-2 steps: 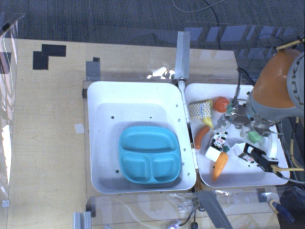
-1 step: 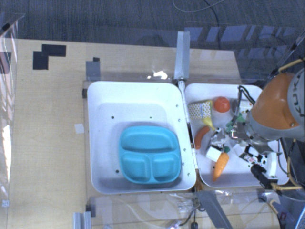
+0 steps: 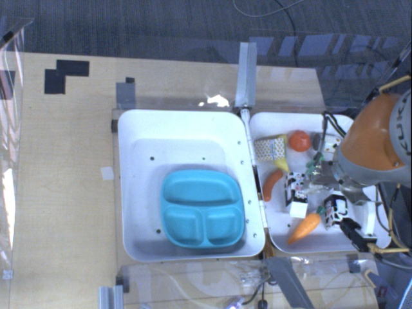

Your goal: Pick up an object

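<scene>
My gripper (image 3: pixel 315 205) hangs low over the right bin (image 3: pixel 278 237), near its front. Its two black-and-white fingers (image 3: pixel 297 195) stand wide apart, open, with nothing held between them. An orange carrot (image 3: pixel 302 228) lies on the bin floor just in front of the fingers, its thick end close to the gap between them. A red-orange oblong piece (image 3: pixel 271 184) lies to the left of the gripper. Farther back sit a red round fruit (image 3: pixel 299 140), a yellow-and-white patterned item (image 3: pixel 270 148) and a small yellow piece (image 3: pixel 281 166).
The left bin (image 3: pixel 138 147) holds a blue divided tray (image 3: pixel 202 208). A raised divider (image 3: pixel 254 172) separates the two bins. The arm's grey body and orange band (image 3: pixel 373 140) cover the right bin's right side. Cables trail past the bin's right edge.
</scene>
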Robot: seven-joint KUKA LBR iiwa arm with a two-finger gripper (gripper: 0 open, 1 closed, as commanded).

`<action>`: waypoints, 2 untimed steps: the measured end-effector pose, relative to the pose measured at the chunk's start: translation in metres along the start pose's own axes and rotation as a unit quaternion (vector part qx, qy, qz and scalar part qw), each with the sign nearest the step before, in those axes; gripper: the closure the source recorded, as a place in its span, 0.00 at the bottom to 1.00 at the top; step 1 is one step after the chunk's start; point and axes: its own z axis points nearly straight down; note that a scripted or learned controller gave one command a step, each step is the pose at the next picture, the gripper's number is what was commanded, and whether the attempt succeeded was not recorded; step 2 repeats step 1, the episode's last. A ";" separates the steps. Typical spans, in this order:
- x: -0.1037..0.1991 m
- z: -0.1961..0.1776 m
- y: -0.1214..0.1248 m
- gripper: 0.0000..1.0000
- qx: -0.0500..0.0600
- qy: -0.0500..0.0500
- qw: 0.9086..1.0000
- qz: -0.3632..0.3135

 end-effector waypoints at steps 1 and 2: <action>0.060 -0.098 0.032 1.00 0.021 -0.003 0.998 0.067; 0.060 -0.098 0.032 1.00 0.021 -0.003 0.998 0.067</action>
